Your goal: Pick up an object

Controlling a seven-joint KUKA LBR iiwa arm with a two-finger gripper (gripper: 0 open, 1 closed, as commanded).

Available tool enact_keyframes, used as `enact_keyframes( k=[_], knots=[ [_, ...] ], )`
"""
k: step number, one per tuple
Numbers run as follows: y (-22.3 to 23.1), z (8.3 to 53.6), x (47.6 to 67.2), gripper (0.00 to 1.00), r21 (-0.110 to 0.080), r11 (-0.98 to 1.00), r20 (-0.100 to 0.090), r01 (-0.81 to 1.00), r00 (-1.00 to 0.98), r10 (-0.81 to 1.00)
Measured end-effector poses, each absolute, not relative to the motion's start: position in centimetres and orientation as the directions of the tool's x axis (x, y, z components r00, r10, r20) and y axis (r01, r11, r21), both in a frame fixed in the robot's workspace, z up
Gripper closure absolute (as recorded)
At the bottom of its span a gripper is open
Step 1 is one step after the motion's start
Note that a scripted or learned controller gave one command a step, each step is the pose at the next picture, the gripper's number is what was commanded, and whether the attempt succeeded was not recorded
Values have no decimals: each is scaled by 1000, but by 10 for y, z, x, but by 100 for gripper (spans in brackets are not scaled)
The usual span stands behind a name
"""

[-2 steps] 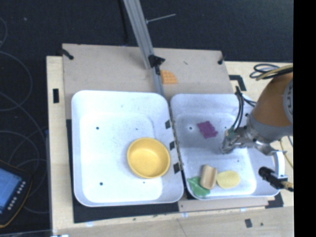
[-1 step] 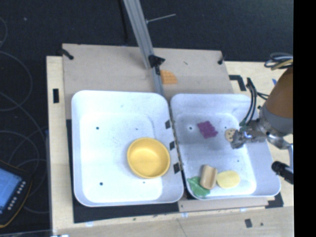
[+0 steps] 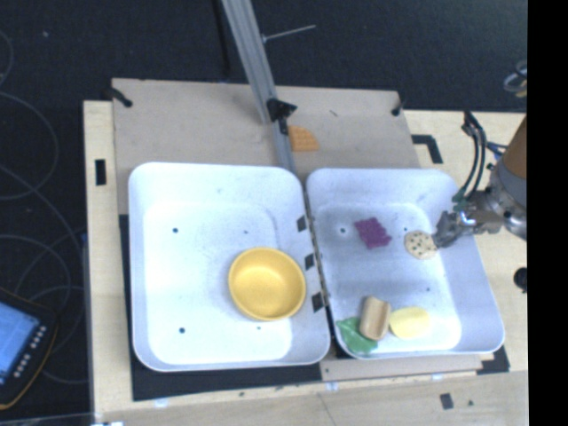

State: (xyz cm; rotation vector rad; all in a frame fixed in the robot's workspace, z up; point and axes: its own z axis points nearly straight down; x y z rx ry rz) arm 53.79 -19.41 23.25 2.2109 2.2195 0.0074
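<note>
1. Gripper [image 3: 446,227] is sitting at the right side of the right-hand shallow white bin [image 3: 466,318], low over the bin's sloping wall. Whether it is released or clenched cannot be told from this view.
2. Nothing is showing in its grasp.
3. Grey arm with an orange band [image 3: 513,174] is reaching in behind the claw from the camera's right edge, with dark cables looping above the wrist.
4. Small round cream-coloured object with dark speckles [image 3: 420,243] is lying just beside the claw, on its camera-left and slightly lower in frame; contact cannot be judged.
5. Small purple rectangular block [image 3: 373,232] is lying farther camera-left of the claw, near the speckled piece but apart from it.
6. Tan cylinder, cork-like [image 3: 374,317], is lying well below and camera-left of the claw, near the bin's front edge, resting partly over a flat green piece [image 3: 351,335].
7. Pale yellow rounded lump [image 3: 409,323] is sitting just beside the cylinder, on the side nearer the claw.
8. Round yellow plastic bowl [image 3: 266,283] is standing upright in the left-hand shallow white bin [image 3: 177,202], well apart from the claw, toward that bin's front right.
9. Grey metal rail [image 3: 253,60] is slanting down from the top of frame toward the seam between the bins, far camera-left and above the claw.
</note>
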Motion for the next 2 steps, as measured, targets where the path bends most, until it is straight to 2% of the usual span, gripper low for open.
enact_keyframes(
  k=[1, 2],
  knots=[
    [-195, 240, 539, 100, 4, 5, 0, 1000, -5, 1000],
    [-148, 250, 535, 100, 3, 9, 2, 1000, -9, 1000]
  ],
)
